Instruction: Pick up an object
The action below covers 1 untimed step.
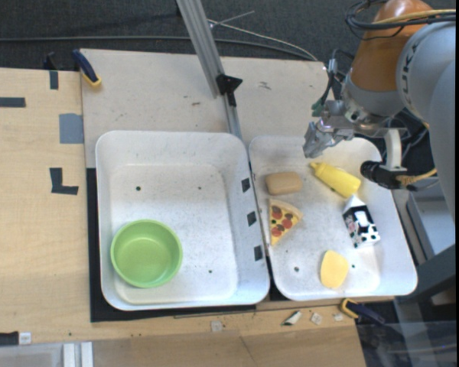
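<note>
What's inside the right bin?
The right bin holds a bread roll, a pizza slice, a yellow bottle, a black-and-white carton and a yellow piece. The gripper hangs over its far edge, covering a bit of it.

Two white bins [107,159], one green bowl [146,252], five toy foods [283,183].

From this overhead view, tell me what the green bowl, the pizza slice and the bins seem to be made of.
Green bowl: likely plastic; uniform bright colour, soft sheen.
Pizza slice: probably a plastic or rubber toy; flat printed-looking toppings, though too small to be sure.
Left bin and right bin: white, seemingly moulded plastic; rounded corners, dull speckled surface.
</note>
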{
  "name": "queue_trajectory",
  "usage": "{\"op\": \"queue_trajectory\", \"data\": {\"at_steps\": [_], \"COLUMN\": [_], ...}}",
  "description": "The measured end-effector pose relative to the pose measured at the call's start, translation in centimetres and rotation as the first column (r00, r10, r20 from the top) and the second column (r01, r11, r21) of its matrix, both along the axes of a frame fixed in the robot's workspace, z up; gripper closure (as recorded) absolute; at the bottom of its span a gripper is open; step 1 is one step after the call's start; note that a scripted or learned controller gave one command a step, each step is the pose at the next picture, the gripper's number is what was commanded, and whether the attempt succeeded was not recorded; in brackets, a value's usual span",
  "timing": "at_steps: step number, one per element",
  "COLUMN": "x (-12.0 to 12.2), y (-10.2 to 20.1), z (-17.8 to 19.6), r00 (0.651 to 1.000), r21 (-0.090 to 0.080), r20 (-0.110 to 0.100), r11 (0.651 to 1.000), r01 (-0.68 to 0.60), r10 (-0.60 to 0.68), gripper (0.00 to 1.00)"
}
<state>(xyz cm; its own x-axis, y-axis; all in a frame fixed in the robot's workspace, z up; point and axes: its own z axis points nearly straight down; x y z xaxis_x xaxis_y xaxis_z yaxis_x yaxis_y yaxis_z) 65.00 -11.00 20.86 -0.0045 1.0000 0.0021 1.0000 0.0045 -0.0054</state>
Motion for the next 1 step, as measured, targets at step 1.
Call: {"op": "queue_trajectory", "data": {"at_steps": [1], "x": [-2.11], "y": [4.69], "z": [1.33], "r00": [1.0], "r21": [0.001], "r20": [-0.001], "r11": [1.0], "r01": [0.0], "r10": [0.0], "gripper": [1.0]}}
